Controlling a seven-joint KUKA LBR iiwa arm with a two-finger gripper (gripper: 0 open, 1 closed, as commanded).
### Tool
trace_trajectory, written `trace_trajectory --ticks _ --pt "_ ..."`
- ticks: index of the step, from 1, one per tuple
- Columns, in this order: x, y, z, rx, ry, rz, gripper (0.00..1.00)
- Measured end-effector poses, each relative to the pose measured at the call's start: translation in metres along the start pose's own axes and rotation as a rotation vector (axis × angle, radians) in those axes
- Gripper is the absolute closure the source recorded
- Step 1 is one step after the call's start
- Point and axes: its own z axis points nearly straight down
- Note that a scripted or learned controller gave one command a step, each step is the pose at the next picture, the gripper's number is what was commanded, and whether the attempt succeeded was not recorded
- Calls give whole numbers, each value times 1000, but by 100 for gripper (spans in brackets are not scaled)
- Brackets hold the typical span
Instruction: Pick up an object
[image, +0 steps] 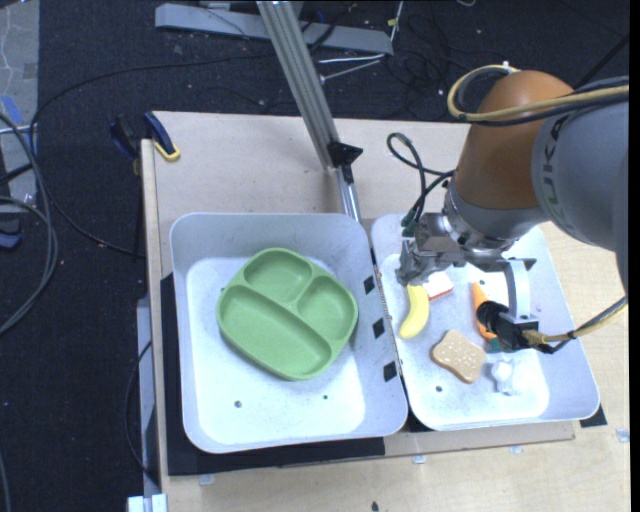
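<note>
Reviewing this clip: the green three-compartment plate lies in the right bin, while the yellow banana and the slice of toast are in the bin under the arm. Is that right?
Not quite. The green three-compartment plate lies in the left white bin, not the right one. The rest stands: the camera view shows the yellow banana and the slice of toast in the right white bin, under the arm, whose gripper sits just above the banana.

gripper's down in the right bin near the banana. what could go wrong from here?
1. Clutter: the banana lies close to a red and white piece and a toast slice, so the gripper may close on two things or nudge one aside.
2. The banana sits near the right bin wall, where a finger might catch.
3. Loose cables by the wrist could snag.
</note>
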Motion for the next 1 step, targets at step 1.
trace_trajectory --ticks 1 --pt "61 -2 -7 1 1 -2 100"
